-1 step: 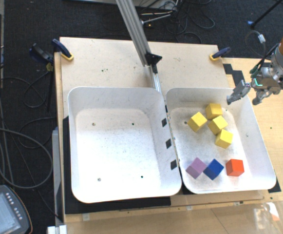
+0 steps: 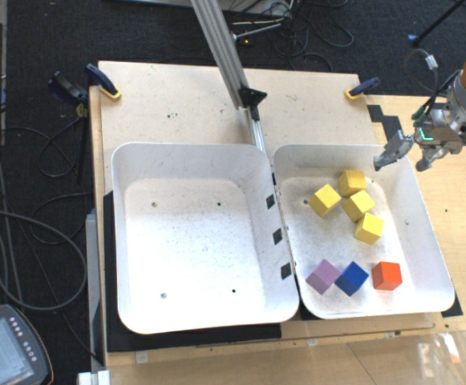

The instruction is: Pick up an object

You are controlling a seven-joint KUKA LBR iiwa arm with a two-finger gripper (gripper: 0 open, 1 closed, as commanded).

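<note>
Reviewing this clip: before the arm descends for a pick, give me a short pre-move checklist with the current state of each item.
1. Objects available in the right bin: ok; four yellow cubes, a purple cube, a blue cube and an orange cube.
2. Gripper carrying nothing: ok; nothing between its jaws.
3. Jaws spread for a grasp: ok; they stand apart.
4. Gripper above a target: not ok; it sits over the bin's upper right rim, beside the yellow cubes.
5. Yellow cubes separated enough: cannot tell; they are bunched close.
</note>
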